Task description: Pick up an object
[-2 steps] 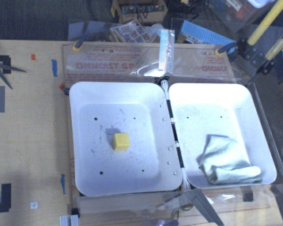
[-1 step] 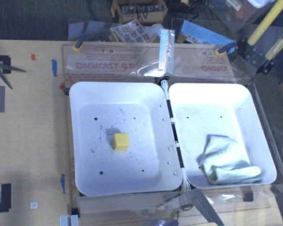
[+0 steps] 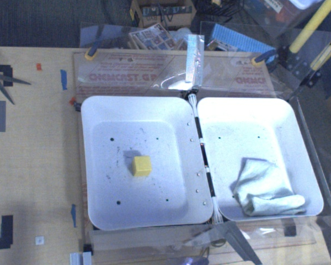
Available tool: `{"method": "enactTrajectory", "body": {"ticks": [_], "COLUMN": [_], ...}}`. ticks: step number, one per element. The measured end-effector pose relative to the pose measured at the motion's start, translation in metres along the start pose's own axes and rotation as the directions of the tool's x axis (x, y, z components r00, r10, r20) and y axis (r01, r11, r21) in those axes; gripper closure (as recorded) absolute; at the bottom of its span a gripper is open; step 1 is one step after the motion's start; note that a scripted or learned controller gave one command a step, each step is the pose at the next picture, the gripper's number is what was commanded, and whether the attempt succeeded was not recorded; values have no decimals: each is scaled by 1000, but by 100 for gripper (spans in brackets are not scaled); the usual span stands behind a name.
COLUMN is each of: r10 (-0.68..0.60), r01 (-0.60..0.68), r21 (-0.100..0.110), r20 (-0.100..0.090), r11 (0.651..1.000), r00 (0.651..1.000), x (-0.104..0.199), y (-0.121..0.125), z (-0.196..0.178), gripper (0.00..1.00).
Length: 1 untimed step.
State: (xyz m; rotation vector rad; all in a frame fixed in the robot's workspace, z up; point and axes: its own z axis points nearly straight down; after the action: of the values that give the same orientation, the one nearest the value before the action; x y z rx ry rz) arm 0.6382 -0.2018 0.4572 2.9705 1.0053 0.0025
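— Crumpled white cloth (image 3: 267,191) is seen lying in the right bin's (image 3: 298,120) near corner. And the block?

— Yellow block (image 3: 142,165) is set mid-floor in the left bin (image 3: 94,115), reachable from above. Gripper state cannot be told.

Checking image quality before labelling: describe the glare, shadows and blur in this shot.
Camera view: glare streaks the clear sheet behind the bins; the yellow block casts a small soft shadow to its upper left in the left bin; the crumpled cloth looks slightly soft; overall mildly blurry.

- Wooden bench (image 3: 33,148): pale top, bits of blue tape.
- Left white bin (image 3: 99,120) and right white bin (image 3: 276,120): directly on it, side by side, rims touching.
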Motion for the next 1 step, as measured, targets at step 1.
{"method": "enactTrajectory", "body": {"ticks": [1], "r10": [29], "r01": [-29], "r21": [8], "r20": [2], "r11": [1000], "r00": [1000], "x": [33], "y": [-37], "z": [22], "gripper": [100]}}
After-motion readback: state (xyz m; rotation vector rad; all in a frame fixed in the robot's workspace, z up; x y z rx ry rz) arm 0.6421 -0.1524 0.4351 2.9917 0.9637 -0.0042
